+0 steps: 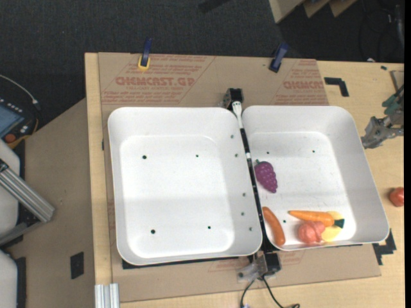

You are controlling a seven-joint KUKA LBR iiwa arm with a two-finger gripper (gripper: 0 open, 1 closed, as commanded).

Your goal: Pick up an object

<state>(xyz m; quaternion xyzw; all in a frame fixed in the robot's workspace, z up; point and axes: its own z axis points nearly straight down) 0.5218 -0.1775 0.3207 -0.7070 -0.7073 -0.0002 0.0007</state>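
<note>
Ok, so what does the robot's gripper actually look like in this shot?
The gripper sits at the view's right edge, just outside the right bin. It reads as a small, angular piece of dull grey metal with paler highlights, and thin struts rise behind it. It is too small and blurred to make out cables or markings.

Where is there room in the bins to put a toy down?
The left bin has bare floor from wall to wall. In the right bin, the back half behind the purple grapes is bare. Its front is crowded: sausage, carrot and pink toy bunch together.
</note>
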